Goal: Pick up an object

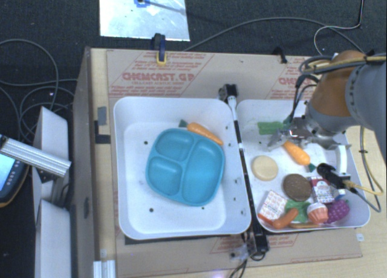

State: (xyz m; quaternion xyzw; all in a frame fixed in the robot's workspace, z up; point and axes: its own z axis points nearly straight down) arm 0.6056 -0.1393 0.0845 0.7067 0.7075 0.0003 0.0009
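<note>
Currently gripper (289, 136) low in right bin (254, 113), near its back edge, beside orange carrot (297, 151); finger state cannot be told.

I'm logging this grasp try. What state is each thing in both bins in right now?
Blue divided plastic plate: flat in the left white bin, nothing in its compartments.
Orange toy carrot: lying at the plate's far edge.
Second orange carrot: lying in the right white bin, just below the pincer.
Cream round disc: flat.
Brown round disc: flat.
</note>
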